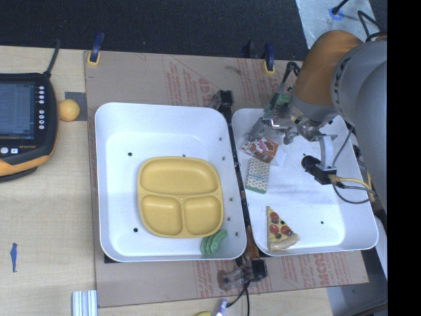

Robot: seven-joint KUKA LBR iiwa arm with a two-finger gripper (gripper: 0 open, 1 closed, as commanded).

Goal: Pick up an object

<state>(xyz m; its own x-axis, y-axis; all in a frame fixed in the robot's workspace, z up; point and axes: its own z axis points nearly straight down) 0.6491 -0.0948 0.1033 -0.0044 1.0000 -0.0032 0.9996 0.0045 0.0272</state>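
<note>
My gripper (270, 125) hangs low over the far left corner of the right bin (342, 239), under the grey wrist and its orange band. Just below it lies a small red-brown packet (262, 149), touching or nearly touching the gripper's tip. A green patterned pack (258, 175) lies right in front of that packet. A toy pizza slice (278, 229) rests near the right bin's front left corner. The left bin (112, 176) holds a yellow divided plate (179, 196) and a small green piece (212, 243) at its front edge.
A black cable connector (314, 168) trails from the arm over the right bin. A teach pendant (20, 127) and an orange ball (68, 109) sit on the bench to the left. Clamps (225, 99) hold the bins at the back and front.
</note>
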